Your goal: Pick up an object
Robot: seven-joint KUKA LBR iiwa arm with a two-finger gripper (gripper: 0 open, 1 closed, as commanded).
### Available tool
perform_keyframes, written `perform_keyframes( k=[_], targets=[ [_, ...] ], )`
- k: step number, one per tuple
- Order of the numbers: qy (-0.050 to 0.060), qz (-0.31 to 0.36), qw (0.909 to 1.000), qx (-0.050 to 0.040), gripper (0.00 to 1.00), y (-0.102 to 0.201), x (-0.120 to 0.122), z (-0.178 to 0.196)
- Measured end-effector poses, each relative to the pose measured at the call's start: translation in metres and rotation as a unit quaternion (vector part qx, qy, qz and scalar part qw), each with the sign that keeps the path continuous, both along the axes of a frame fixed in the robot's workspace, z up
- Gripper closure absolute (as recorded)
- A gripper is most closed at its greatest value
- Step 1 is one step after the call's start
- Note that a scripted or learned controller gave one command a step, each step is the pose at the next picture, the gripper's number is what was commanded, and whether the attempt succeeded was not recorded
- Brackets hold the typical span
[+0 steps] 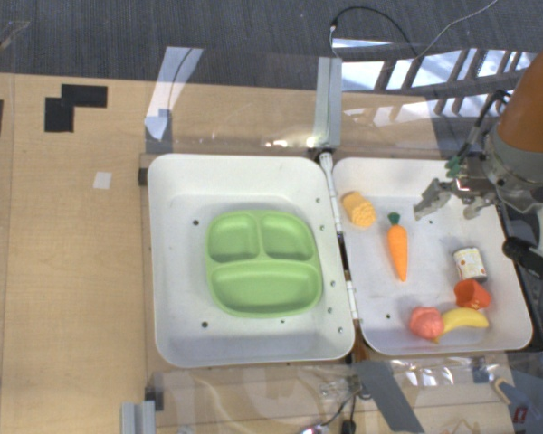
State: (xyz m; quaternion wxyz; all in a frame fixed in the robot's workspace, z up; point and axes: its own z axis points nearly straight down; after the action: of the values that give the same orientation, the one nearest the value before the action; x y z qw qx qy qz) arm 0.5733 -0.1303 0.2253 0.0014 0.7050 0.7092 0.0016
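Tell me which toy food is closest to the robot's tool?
The carrot. It lies just below and left of the tool in the right bin. The corn is farther left; banana and the rest sit near the bin's bottom edge.

I count two shallow white bins on the bench, the left bin (pixel 172 242) and the right bin (pixel 516 333). In the left bin I see one green divided plate (pixel 263 262), and this plate has three compartments. In the right bin I count six small things: one toy corn cob (pixel 358 210), one toy carrot (pixel 397 250), one small white box with a label (pixel 469 262), one orange-red cup-like piece (pixel 471 294), one toy banana (pixel 464 320), and one pink round toy (pixel 426 323) that I cannot name more exactly.
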Motion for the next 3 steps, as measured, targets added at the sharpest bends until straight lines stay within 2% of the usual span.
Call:
perform_keyframes(
  k=[1,2,3],
  targets=[
    [-0.002,0.094,0.9956,-0.0008,0.0,0.01,0.015,-0.129],
    [-0.002,0.054,0.9985,-0.0006,0.0,-0.005,0.057,-0.108],
    [-0.002,0.054,0.9985,-0.0006,0.0,-0.005,0.057,-0.108]
  ],
)
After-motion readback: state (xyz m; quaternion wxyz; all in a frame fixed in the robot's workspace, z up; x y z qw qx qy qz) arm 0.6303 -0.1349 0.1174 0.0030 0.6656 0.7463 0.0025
